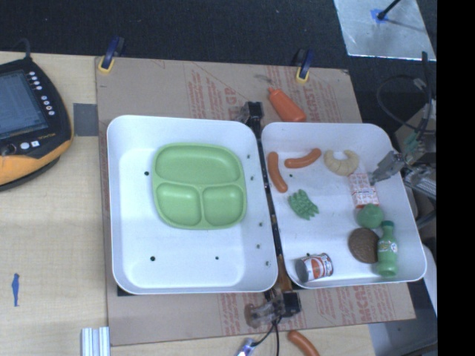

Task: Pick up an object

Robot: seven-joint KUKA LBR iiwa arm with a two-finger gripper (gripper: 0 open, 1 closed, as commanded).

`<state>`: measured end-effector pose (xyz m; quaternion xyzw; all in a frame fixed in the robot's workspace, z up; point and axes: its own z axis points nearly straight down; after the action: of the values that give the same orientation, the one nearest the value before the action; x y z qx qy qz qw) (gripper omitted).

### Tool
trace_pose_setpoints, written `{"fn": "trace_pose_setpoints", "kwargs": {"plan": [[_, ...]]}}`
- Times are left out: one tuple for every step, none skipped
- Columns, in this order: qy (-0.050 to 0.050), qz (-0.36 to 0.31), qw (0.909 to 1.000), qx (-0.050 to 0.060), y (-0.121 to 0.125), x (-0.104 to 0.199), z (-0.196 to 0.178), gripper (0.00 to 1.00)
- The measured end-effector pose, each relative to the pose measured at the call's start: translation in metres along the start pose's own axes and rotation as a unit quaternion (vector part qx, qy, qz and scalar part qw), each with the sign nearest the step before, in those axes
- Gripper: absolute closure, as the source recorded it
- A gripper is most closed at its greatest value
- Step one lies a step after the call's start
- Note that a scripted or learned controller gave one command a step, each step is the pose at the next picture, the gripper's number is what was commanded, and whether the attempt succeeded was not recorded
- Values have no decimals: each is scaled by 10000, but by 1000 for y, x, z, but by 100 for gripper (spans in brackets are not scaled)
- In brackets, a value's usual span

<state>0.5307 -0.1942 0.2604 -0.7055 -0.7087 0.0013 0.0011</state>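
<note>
Count on inspection: two white bins, left bin [126, 265] and right bin [326, 136]. One green divided plate [199, 185]. Two sausages [277, 171] [303, 158] inside the right bin. One croissant [342, 162], one leafy green piece [303, 204], one small carton [364, 190], one green ball [369, 216], one brown round item [363, 245], one green bottle [387, 249], one can [315, 267].
</note>
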Motion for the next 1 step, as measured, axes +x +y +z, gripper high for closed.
{"fn": "trace_pose_setpoints", "kwargs": {"plan": [[1,-15,10000,20,37,-10,64,0]]}}
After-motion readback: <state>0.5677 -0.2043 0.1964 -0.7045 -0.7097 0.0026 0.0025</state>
